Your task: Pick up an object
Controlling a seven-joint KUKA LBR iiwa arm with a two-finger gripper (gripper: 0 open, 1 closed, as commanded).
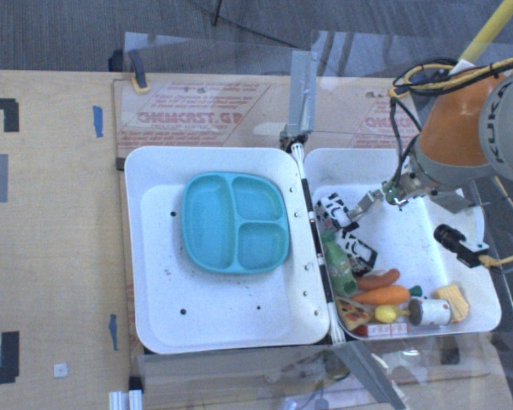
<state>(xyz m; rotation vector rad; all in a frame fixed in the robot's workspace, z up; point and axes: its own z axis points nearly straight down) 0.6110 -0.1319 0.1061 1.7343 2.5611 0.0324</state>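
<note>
Arm (462,131): grey with an orange band, entering from the right edge over the right bin's far right corner.
Gripper (352,213): slender fingers reaching from the wrist toward the left wall of the right bin (427,254), tips down among the objects there.
Jaws: whether apart or together I cannot tell; the tips merge with the black-and-white object.
Black-and-white object (335,212): against the right bin's left wall, near its far end, long axis running roughly from far-left to near-right.
Green bottle (337,263): lying along the same left wall, long axis parallel to that wall.
Carrot (381,295): near the right bin's front edge, long axis parallel to that edge, thin end pointing left.
Sausage (380,278): just behind the carrot, tilted slightly.
Left bin (150,314): carries a teal divided plate (236,222) toward its far right corner.
Counter (51,229): pale wood, left of both bins.
</note>
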